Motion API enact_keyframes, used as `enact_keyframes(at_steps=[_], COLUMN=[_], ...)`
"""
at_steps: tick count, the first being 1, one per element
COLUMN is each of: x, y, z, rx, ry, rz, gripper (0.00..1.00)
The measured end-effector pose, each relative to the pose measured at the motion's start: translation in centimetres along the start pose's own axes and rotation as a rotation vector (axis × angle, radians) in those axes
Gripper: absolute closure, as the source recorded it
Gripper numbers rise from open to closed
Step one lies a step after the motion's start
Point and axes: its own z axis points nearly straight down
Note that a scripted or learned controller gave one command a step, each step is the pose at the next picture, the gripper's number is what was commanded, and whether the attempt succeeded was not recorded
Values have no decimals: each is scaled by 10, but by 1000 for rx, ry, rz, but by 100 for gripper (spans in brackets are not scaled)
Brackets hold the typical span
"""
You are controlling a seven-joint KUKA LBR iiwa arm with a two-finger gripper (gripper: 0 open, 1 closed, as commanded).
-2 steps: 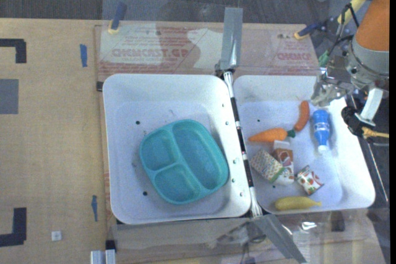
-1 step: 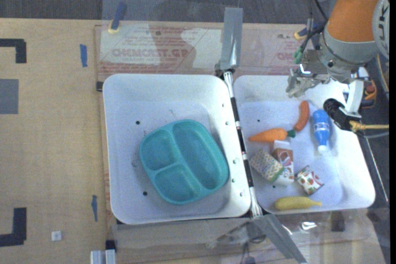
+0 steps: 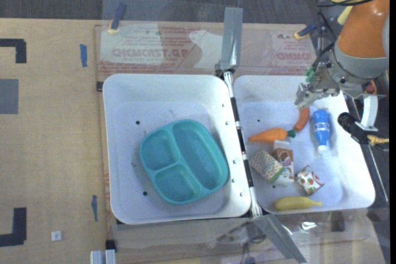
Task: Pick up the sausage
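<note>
A grey carpeted floor runs behind a tan worktop (image 3: 49,151) marked with black corner brackets and scraps of blue tape, and on it two shallow white bins sit side by side. The left bin (image 3: 124,96) carries a teal divided plate (image 3: 183,161) lying toward its near side, tilted relative to the bin's edges. The right bin (image 3: 266,93) carries the clutter: an orange carrot (image 3: 270,135) just inside its left wall, two small printed cartons (image 3: 273,164) near the middle, a third small carton (image 3: 309,180) toward the near right corner, and a yellow banana (image 3: 297,203) along the near edge. The sausage (image 3: 302,119), a short reddish-orange piece, lies toward the far half of this bin, just right of the carrot's green tip and just left of a blue-and-white bottle (image 3: 320,128). The end effector (image 3: 307,93) hangs directly over the sausage's far end, close above it; whether it is open or closed cannot be told from this angle, and nothing is seen held in it. The step in hand looks like the final approach before a grasp. The next move likely calls for a straight descent with the fingers straddling the sausage's narrow width, keeping clear of the bottle and the carrot on either side.
</note>
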Motion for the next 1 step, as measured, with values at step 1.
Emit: enact_keyframes(at_steps=[1], x=[58], y=[46], z=[-12], rx=[-6], ry=[-3], rz=[-160], gripper=[100])
